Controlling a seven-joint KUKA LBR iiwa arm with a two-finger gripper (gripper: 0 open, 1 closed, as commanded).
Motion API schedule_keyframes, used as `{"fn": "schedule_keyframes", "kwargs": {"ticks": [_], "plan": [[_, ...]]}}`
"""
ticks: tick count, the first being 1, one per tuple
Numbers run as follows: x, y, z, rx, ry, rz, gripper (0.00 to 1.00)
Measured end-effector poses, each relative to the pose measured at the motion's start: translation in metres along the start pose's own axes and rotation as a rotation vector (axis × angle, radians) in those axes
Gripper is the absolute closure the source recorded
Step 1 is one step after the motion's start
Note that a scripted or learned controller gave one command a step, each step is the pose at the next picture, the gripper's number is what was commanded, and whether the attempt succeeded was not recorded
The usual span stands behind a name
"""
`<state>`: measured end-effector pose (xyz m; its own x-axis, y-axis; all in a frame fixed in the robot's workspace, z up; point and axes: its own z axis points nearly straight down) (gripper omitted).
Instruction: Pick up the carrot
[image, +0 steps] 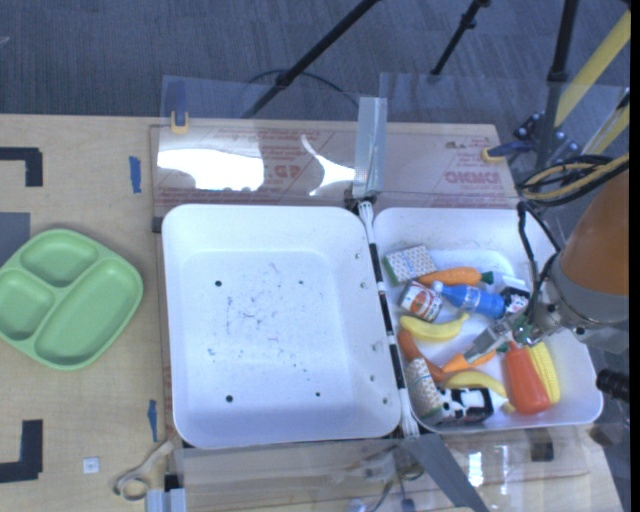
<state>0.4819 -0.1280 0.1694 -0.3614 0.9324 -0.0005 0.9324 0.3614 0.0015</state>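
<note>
Item: long orange toy carrot with a green stub at one end (457, 276). Tapered, smooth, plastic-looking; lies nearly level across the upper part of the right-hand shallow white bin (585, 400), green end pointing toward the arm's side. Just beside it on the far side: a small grey-green speckled block (408, 263). Just beside it on the near side: a blue plastic bottle (474, 298) and a small red-and-white can (421, 301).

Other contents, right bin: a yellow toy banana (436, 328) below the can; a second yellow banana (478, 381) lower down; a red-orange rounded toy (524, 381) touching a yellow corn cob (546, 367); a black-and-white toy cow (462, 404) near the front wall; a grey speckled block (420, 379) beside it.

Left-hand shallow white bin (190, 240): floor marked with faint scribbles and a few dark dots.

Grey arm with orange band (603, 250): enters from the right, over the right bin's far-right side. Claw (518, 330): low among the toys, near the red-orange toy and well apart from the carrot; whether it is wide or narrow cannot be told.

Wooden tabletop (80, 160): a pale green three-compartment plastic plate (66, 298) at the left.
</note>
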Motion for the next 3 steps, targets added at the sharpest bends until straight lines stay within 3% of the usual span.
{"fn": "schedule_keyframes", "kwargs": {"ticks": [1,2,3], "plan": [[-0.005,0.026,0.082,-0.006,-0.004,-0.023,0.0],[0.028,0.008,0.034,0.001,0.002,-0.206,0.0],[0.015,0.016,0.077,-0.011,-0.03,-0.506,0.0]]}}
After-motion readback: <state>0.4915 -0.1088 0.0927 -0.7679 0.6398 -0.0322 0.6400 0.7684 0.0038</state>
